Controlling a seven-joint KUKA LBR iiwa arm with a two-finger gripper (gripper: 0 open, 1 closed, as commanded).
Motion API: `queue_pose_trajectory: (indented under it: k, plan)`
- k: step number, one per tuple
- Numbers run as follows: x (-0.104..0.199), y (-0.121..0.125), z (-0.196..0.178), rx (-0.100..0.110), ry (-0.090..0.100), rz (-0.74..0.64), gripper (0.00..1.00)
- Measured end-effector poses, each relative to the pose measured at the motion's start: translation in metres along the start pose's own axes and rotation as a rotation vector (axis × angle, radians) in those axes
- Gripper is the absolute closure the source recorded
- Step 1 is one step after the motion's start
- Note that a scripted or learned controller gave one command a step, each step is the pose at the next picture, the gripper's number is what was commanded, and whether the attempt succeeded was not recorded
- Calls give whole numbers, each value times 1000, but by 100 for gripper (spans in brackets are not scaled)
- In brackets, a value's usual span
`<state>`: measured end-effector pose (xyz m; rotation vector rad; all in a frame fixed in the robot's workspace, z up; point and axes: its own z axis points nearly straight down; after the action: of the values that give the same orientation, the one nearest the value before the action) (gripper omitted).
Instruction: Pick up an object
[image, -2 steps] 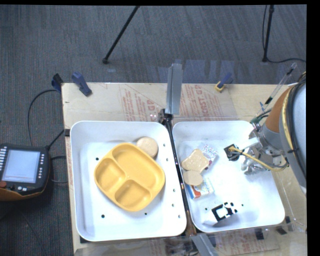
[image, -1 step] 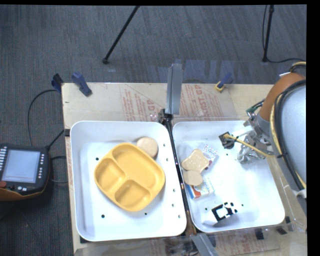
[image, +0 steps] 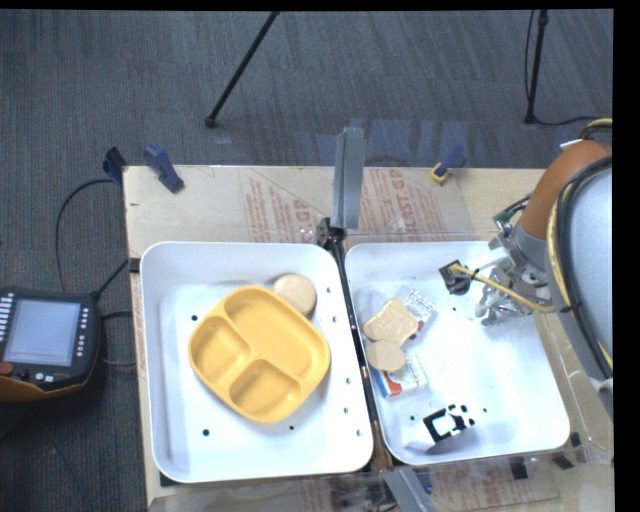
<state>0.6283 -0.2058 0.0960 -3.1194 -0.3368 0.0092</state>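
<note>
My gripper hangs over the upper right part of the right bin, at the end of the grey arm with the orange band. Nothing shows in its grasp. To its left in that bin lie a tan bread-slice shape, a round beige piece just below it, a crinkly clear wrapper and a small red and white packet. A black and white object lies near the bin's front.
The left bin holds a yellow divided plate with a round beige disc at its far edge. A grey post stands behind the seam between the bins. A handheld pendant lies off the bench's left side.
</note>
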Motion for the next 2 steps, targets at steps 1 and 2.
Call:
queue_pose_trajectory:
  k: [1, 2]
  plan:
    - [0, -2, -9, 2, -3, -7, 100]
    - [0, -3, -18, 4, -6, -12, 100]
